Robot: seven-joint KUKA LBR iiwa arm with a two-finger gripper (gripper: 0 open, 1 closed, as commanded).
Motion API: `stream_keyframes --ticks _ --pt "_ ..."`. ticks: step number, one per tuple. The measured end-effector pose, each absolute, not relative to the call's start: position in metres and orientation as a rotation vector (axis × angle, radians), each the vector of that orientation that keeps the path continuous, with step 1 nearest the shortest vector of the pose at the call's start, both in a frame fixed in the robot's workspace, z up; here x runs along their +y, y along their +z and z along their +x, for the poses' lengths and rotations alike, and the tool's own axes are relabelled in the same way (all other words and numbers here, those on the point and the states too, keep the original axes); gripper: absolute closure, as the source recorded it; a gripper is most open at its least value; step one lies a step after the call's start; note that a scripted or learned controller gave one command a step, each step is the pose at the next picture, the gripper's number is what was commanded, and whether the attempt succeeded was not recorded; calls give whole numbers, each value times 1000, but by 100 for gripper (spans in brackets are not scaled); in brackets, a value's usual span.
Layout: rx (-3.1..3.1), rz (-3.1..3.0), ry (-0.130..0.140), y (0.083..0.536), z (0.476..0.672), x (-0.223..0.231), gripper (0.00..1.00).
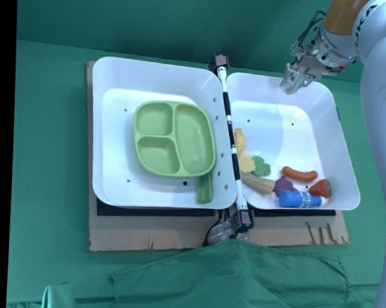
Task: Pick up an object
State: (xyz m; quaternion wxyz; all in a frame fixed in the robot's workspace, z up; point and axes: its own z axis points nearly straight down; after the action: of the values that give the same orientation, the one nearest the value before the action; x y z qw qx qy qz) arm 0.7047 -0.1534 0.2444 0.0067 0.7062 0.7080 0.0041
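Observation:
My gripper (293,85) hangs above the far rim of the right bin (289,119), near its back right corner, with nothing visible between its fingers. Several toy foods lie along that bin's near side: an orange sausage (300,173), a red strawberry (320,187), a blue bottle (299,199), a purple piece (283,184), an ice cream cone (258,182), a green piece (262,165) and a yellow piece (242,152). All of them rest well below the gripper in the view.
The left bin (112,116) holds a green divided plate (174,139) and a green spoon-like piece (204,190). A black-and-white bar (230,129) runs along the seam between the bins. Green cloth (239,278) bunches at the bench's front.

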Motion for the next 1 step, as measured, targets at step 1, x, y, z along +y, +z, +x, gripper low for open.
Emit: stream_keyframes --ticks 1 --pt "2219 2221 0 209 701 -131 100"
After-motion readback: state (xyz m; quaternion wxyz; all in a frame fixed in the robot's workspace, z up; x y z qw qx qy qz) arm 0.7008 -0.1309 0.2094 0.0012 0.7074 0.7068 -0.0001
